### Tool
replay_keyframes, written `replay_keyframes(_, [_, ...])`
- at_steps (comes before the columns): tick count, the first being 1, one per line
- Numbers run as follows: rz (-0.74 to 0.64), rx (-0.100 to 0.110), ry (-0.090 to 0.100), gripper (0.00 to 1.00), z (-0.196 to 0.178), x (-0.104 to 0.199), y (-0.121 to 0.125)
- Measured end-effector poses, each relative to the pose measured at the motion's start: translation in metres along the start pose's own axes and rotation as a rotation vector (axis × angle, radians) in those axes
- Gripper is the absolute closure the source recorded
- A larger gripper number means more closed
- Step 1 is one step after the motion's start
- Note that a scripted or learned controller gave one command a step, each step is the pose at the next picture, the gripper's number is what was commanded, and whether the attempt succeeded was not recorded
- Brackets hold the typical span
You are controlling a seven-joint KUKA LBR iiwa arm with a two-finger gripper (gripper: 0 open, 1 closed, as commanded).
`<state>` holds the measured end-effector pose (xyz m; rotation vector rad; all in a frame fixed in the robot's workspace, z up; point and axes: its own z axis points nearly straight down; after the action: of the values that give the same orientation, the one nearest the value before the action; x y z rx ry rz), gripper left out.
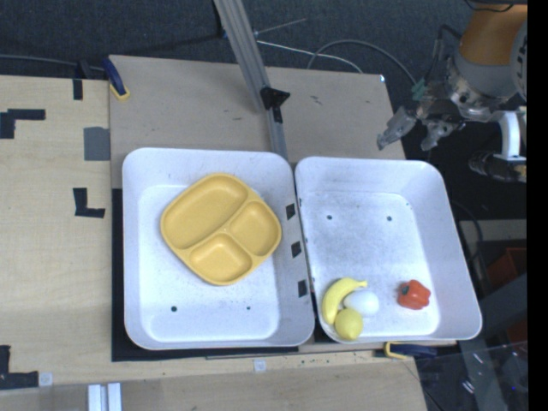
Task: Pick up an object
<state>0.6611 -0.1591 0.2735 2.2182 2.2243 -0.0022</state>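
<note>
The table point(205, 101) carries two shallow white bins side by side. Taking the right bin point(445, 229) as the landmark, the left bin point(141, 255) sits against its left wall and holds a yellow divided tray point(221, 228), a wide, stiff plastic piece with three compartments. Its thin raised rim looks like the only place narrow jaws could bite, and it would likely tip when lifted by one edge.

The arm point(490, 32) hangs beyond the right bin's far right corner, outside its walls. The gripper point(419, 128) sits just past the far rim, well apart from everything inside. Its jaws appear spread, with nothing between them.

The likely targets cluster at the right bin's near edge. A yellow banana point(336, 296) curves near the near-left corner. It is probably light, smooth toy plastic, best taken across its narrow middle. Touching it are a white egg point(365, 303) and a yellow lemon point(348, 324), both round and apt to slip or roll. Crowding makes a clean grip on any of them awkward. A small red pepper point(413, 294) stands apart to their right. It has clear space around it, so I judge it the easiest pick, squeezed across its body.
</note>
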Motion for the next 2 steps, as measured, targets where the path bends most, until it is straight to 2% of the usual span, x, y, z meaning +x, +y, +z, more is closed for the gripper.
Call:
replay_keyframes(1, [0.0,0.001,0.0,0.0,0.0,0.0,0.0])
replay_keyframes(2, [0.001,0.005,0.001,0.0,0.05,0.009,-0.005])
